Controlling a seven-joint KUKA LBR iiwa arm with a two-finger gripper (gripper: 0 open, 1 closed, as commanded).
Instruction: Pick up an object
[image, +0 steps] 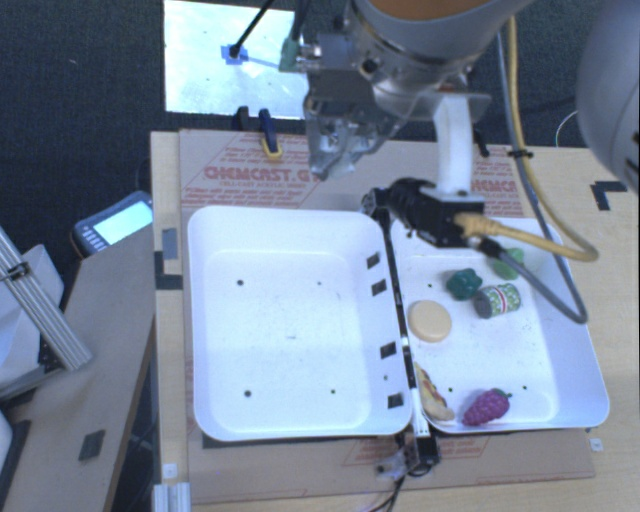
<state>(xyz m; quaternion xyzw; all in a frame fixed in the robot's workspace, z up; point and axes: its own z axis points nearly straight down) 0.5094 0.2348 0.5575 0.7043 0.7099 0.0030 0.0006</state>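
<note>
My gripper (335, 155) hangs high over the back edge of the left bin (205, 300), away from every object. The right bin (575, 375) holds the objects. A dark green toy (462, 284) lies beside a small can with a green label (497, 300). In front of them sits a pale round disc (430, 321). Purple grapes (486, 406) and a yellowish piece (435, 396) lie near the front wall. A light green item (509, 264) is partly hidden by the yellow cable.
Both bins rest on a cardboard sheet (250, 172). A blue and yellow clamp (268, 135) stands at the back. On the left are a small screen device (115, 225) and an aluminium rail (40, 310).
</note>
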